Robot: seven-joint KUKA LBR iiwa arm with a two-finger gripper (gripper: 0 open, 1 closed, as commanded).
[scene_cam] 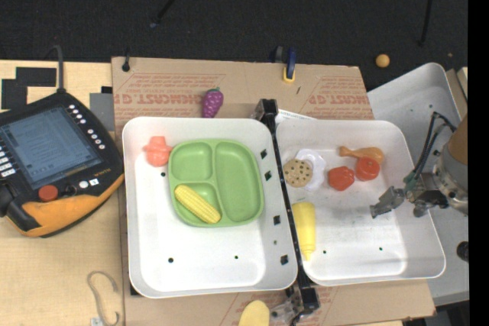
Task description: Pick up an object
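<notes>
Camera view, looking down on two white bins. Landmark: the right bin [397, 259], entered by the gripper [387, 204] over its right rim. The gripper hangs above bare floor in the right half of that bin; whether it is apart or together cannot be told at this scale, and nothing is seen clamped in it. Nearest candidates lie to its upper left within the same bin: a red tomato [341, 179] and, just beside it, a second red piece [367, 169], with a chicken drumstick [361, 153] behind them. A yellow banana [304, 228] lies along the bin's left wall, long axis running front to back. A cookie [297, 172] sits above it.
</notes>
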